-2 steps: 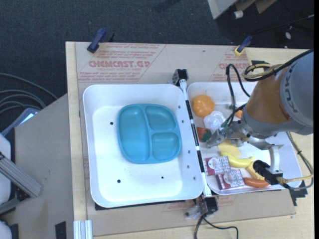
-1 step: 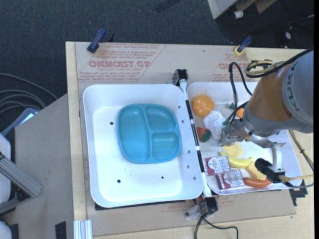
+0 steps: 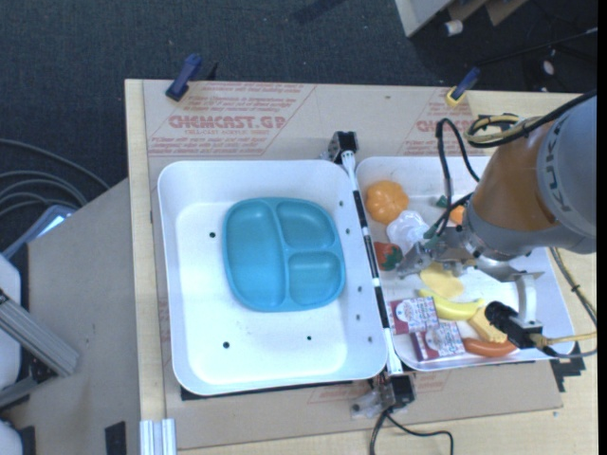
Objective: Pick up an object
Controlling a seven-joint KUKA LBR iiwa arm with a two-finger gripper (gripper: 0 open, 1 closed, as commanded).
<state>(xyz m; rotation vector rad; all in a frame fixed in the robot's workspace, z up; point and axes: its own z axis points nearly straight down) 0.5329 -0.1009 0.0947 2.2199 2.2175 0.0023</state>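
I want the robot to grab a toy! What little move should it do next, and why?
Probably lower a bit and close on one toy. The gripper hangs low in the right bin, beside a white crumpled object and an orange, with a banana nearby. Nothing shows between its fingers.

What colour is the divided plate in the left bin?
Light blue, a plain turquoise shade; the divided plate shows clearly in the camera view, lying in the left bin.
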